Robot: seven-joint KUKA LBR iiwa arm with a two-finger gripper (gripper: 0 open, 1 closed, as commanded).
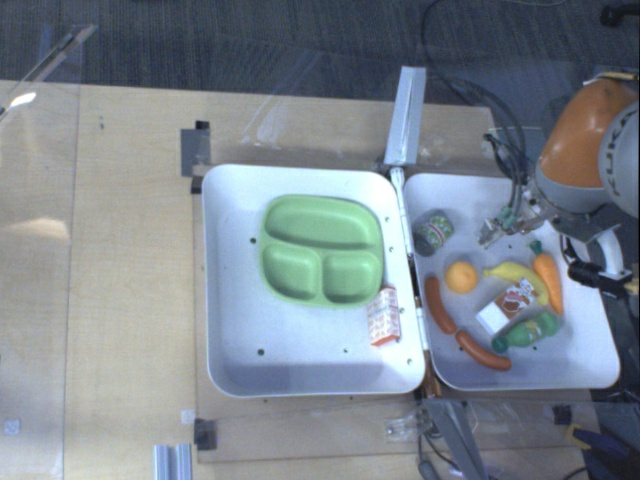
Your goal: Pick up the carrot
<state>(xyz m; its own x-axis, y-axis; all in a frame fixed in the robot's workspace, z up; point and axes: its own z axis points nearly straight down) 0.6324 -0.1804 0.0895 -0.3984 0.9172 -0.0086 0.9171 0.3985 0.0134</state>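
Note:
The carrot [548, 282] is a long orange piece lying lengthwise near the right side of the right bin [600, 368]. It lies beside a yellow banana [512, 271]. My gripper [510, 222] hangs over the back part of the right bin, up and to the left of the carrot's top end and apart from it. Nothing shows in the gripper. The grey arm with its orange band [585, 143] comes in from the right edge.
The right bin also holds a dark can [434, 230], an orange [461, 276], two red sausages [438, 306] [483, 350], a small printed box [510, 304] and a green item [530, 330]. The left bin [240, 358] holds a green divided plate [322, 250] and a small carton [383, 319].

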